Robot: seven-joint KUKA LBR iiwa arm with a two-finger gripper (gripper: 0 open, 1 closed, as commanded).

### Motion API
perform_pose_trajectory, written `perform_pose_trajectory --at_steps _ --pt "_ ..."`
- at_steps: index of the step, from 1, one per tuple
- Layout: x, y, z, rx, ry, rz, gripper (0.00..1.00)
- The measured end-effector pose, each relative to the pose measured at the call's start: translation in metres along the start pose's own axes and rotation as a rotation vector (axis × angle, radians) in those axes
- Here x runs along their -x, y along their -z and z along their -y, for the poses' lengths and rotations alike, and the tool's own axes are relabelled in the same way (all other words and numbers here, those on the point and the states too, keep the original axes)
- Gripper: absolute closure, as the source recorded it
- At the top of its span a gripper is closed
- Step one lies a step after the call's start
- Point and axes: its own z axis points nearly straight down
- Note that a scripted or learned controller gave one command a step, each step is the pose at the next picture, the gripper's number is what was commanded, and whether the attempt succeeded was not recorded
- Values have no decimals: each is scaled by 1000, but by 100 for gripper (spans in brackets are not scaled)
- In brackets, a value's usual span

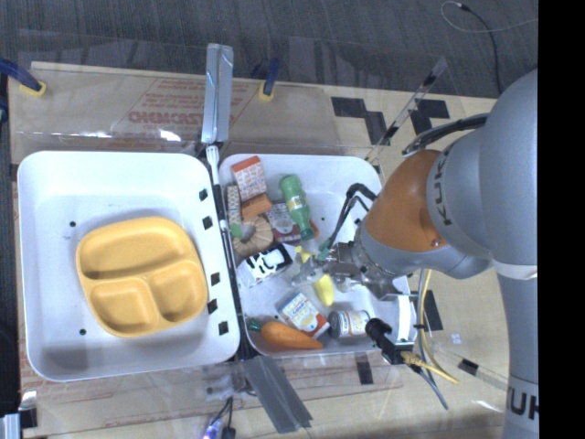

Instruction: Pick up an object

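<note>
Big and grey, our arm [494, 199] was closest to the camera. It reached in from the right, with its orange band [407, 213] just above the wrist. Our gripper [322, 262] was low inside the right bin [384, 176], down among the toys. We could not tell how the hand stood, because the wrist hid most of it and the small parts blurred together.

Lots of things lay in that bin. A green bottle [294, 199] lay near the top, with an orange box [249, 179] beside it. A black and white card [265, 262] lay just left of the gripper. A small yellow piece [324, 291] sat right under the gripper, maybe touching it. Lower down we saw a little carton [300, 312], a carrot [288, 337] and a small grey jar [350, 323].

The left bin [37, 245] held a yellow tray [139, 273] with three parts.

We think we were at the grabbing step, with the hand down in the pile. The yellow piece looked like the thing we were going for, but nothing showed clearly in our hand. Next we would need to squeeze on just one thing and lift straight up. The toys were packed close, so we could bump the carton or the card, or come up with nothing.
</note>
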Motion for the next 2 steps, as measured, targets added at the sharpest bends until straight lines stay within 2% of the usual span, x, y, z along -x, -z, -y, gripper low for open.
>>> perform_pose_trajectory --at_steps 1,2 --pt "27 7 16 3 -95 -1 0" --pt "38 1 16 3 -373 0 0"
